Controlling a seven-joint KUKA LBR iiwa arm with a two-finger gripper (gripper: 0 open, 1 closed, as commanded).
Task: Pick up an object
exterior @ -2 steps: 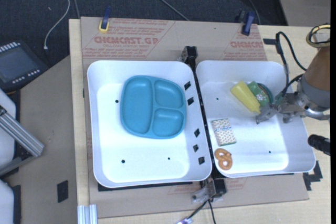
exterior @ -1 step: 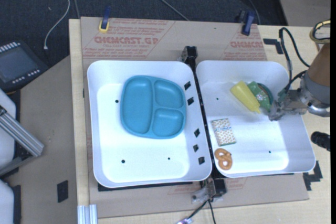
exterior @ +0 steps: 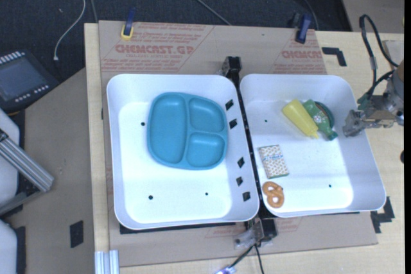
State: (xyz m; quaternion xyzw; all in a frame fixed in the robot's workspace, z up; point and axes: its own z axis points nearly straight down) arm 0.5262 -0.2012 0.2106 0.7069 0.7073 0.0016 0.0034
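Note:
The right bin holds a yellow oblong toy at its back. A green round item touches that toy's right side. A small speckled square packet lies near the bin's left wall, and a brown pretzel sits at its front left corner. My gripper hangs over the right rim of this bin, a short way right of the green item and apart from it. Nothing shows in its grasp.
In the left bin lies a blue divided plate. Black clips run down the divider between the bins. Cables trail off the bench at the back left. A cardboard sheet lies under both bins.

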